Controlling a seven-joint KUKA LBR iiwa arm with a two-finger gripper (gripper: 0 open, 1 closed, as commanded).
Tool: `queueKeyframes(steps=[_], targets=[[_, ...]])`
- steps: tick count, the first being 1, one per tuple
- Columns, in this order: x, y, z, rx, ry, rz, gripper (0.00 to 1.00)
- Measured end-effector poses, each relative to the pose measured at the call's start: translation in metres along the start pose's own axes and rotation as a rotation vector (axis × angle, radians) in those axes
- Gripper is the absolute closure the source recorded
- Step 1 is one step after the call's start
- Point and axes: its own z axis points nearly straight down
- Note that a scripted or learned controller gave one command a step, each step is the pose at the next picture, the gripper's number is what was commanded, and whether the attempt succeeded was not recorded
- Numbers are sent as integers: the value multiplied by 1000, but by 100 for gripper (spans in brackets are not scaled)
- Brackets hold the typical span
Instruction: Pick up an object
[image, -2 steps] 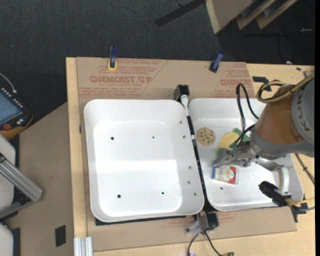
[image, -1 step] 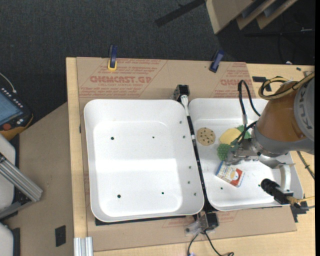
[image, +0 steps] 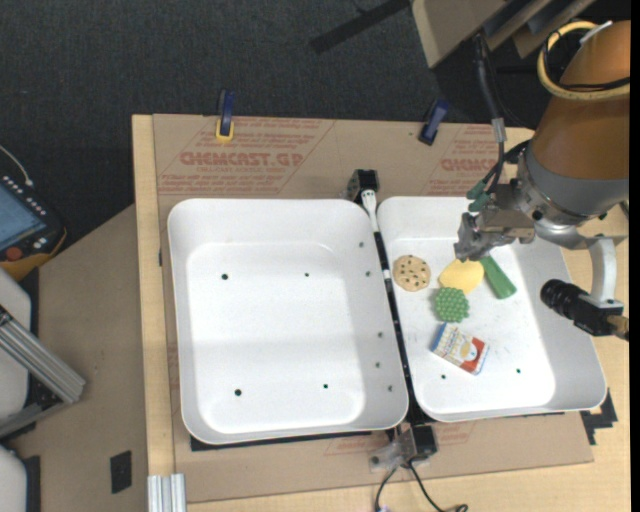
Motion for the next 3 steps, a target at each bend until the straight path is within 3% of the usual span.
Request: queueKeyframes(steps=[1,2,3], targets=[[34,-24,-2,22,1,5,100],[90,34,-7,14,0,3,100],[112,-6,48,29,-1,7,100]])
